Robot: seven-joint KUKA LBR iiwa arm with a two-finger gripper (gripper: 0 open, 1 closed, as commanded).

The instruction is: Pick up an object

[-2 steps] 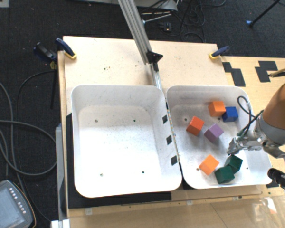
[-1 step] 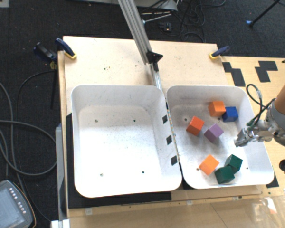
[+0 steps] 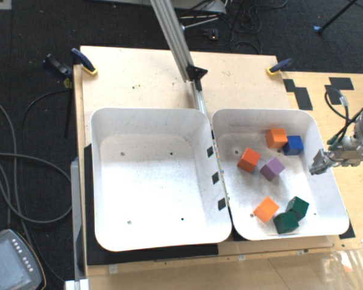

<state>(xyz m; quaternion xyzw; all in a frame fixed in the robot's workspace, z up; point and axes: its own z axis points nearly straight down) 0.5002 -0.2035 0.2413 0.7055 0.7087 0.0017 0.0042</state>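
The right bin (image 3: 242, 132) holds several small blocks. An orange block (image 3: 276, 138) and a blue block (image 3: 293, 145) touch near its far right. A red-orange block (image 3: 249, 160) and a purple block (image 3: 271, 168) lie in the middle. Near the front sit another orange block (image 3: 266, 209) and two dark green blocks (image 3: 298, 207) (image 3: 286, 222). My gripper (image 3: 319, 164) hangs at the bin's right rim, level with the purple block and apart from all blocks. Nothing shows between its tips.
The left bin (image 3: 109, 132) stands beside the right one, sharing a middle edge. A slanted metal pole (image 3: 172, 32) runs down to the bins' far junction. Clamps (image 3: 85, 62) (image 3: 279, 66) grip the board's far corners. Cables lie on the dark floor at left.
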